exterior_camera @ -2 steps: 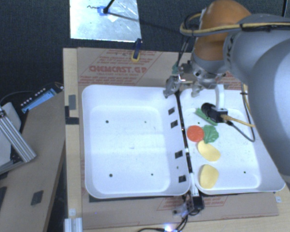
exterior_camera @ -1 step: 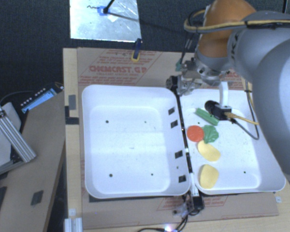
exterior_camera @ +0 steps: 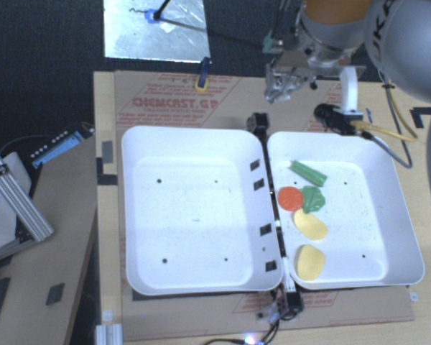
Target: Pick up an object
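The likeliest candidates lie in the right bin point(exterior_camera: 388, 185), clustered against its inner wall, all well below and slightly toward the camera from the gripper point(exterior_camera: 280, 88). A long green piece point(exterior_camera: 308, 172) lies nearest the gripper, slanted across the bin floor. Below it an orange-red disc point(exterior_camera: 290, 198) touches a darker green lump point(exterior_camera: 313, 199), and farther off sit two yellow pieces, one point(exterior_camera: 311, 226) just under the disc and the other point(exterior_camera: 310, 261) close to the bin's near edge.

They look like small toy foods (plastic or rubber, by their flat colour), so I judge them light, fairly stiff and somewhat slick. The long green piece seems the easiest to take: fingers across its narrow width, near its middle. The lower yellow piece stands apart from its neighbours, which also favours it. The disc lies flat and crowded, and would likely slip or drag the green lump with it.

The gripper hangs above the bench beyond the bins' far rim, over the brown board point(exterior_camera: 179, 99), holding nothing that can be seen; whether it is spread or closed I cannot tell. The left bin point(exterior_camera: 136, 214) is farther off to its side.
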Tool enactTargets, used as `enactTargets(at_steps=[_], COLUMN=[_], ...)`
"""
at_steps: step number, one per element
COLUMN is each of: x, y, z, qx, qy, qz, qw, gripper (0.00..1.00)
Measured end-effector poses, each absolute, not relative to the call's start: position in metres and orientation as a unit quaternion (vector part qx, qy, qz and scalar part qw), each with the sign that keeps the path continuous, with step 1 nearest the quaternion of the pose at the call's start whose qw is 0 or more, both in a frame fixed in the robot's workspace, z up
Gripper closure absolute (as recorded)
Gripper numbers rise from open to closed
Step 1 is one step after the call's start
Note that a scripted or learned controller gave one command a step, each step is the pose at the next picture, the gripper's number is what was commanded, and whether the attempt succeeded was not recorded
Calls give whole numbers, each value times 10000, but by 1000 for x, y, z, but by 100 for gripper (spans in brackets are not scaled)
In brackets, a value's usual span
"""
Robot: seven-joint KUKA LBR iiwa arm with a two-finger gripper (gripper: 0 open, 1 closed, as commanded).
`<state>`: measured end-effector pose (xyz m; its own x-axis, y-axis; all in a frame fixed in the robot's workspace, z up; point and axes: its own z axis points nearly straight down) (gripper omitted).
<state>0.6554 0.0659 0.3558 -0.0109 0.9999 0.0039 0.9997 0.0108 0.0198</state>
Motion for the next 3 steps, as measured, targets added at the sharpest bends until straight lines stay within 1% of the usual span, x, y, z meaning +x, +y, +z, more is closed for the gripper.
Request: enactTargets(at_steps=[1, 2, 3], x=[669, 668, 668], y=[75, 72, 2], z=[474, 540, 535], qx=[7047, 7051, 7086], qy=[7095, 7091, 7056], qz=[70, 40, -1], qw=[57, 34, 16], gripper=[100, 100, 100])
